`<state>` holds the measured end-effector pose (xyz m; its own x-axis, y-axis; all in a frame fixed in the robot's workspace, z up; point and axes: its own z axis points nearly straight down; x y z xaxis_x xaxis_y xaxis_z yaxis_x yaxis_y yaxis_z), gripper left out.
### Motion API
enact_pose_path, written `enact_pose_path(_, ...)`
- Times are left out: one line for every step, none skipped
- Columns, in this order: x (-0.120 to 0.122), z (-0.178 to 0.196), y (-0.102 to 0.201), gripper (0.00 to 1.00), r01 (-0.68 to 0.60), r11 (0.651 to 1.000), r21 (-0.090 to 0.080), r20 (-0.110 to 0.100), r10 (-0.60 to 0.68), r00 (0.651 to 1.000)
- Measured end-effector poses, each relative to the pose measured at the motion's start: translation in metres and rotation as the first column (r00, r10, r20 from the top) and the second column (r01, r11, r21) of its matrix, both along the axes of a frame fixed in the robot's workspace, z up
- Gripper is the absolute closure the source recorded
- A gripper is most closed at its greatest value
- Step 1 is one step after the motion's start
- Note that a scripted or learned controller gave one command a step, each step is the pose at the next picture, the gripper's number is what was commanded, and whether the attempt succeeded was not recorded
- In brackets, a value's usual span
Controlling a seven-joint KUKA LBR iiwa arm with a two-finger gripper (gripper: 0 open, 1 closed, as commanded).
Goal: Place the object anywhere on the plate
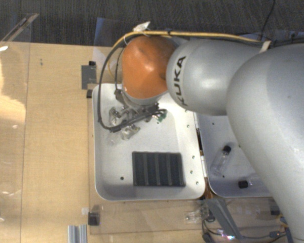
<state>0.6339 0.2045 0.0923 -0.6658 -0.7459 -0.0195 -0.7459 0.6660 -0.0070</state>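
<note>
Plate [158, 169], dark and ribbed, near "KUKA"-lettered arm [202, 80] in left bin [105, 184]

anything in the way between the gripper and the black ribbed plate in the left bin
Nothing visible does. The gripper hangs over the far end of the left bin, and bare white floor lies between it and the plate.

A grey arm [253, 110] with an orange band [142, 67] reaches over white bins [104, 181]; one holds a black ribbed plate [158, 169].
</note>
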Motion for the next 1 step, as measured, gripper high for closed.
enact_pose_path(0.0238, 0.2245, 0.0062, 1.0, -0.208, 0.978, -0.005, -0.005, 0.208, 0.978)
